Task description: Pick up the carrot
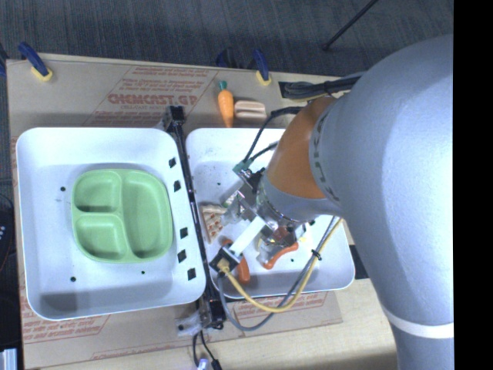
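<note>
Lying on the cardboard-covered tabletop (154, 91) just beyond the right white bin's (339, 272) far rim, the small orange carrot with a green top (225, 105) rests beside a tan block (249, 111). Well apart from it, the end effector (258, 241) sits low inside that bin; whether it is open or closed I cannot tell.

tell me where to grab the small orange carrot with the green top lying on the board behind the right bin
Grip the small orange carrot across its thick orange body, just below the green top. It lies flat on the brown cardboard board, lengthwise pointing away from the right white bin, so come straight down from above with fingers closing on its long sides. The tan block beside it leaves little room there.
</note>
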You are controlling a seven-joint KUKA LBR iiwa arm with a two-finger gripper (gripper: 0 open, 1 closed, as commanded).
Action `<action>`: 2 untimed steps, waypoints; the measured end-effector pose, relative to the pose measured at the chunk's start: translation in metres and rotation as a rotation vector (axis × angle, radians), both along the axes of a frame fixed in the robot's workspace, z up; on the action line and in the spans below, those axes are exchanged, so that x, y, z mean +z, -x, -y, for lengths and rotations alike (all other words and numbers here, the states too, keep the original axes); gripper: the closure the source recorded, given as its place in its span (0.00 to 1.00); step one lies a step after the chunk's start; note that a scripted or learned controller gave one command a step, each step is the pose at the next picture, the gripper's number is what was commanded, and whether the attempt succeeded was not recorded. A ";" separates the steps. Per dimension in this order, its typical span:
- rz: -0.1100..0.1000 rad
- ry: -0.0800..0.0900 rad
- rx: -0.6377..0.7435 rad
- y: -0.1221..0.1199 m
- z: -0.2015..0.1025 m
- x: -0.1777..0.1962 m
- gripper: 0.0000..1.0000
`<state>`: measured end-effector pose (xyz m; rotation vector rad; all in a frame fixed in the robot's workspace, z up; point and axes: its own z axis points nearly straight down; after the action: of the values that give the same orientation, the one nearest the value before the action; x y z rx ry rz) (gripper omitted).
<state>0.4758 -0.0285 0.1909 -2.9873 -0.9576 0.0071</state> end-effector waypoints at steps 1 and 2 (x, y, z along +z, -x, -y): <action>0.000 0.000 -0.001 0.000 0.000 0.000 0.00; -0.004 -0.002 0.007 0.000 0.000 0.010 1.00</action>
<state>0.4761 -0.0282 0.2006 -2.9809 -0.9668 0.0114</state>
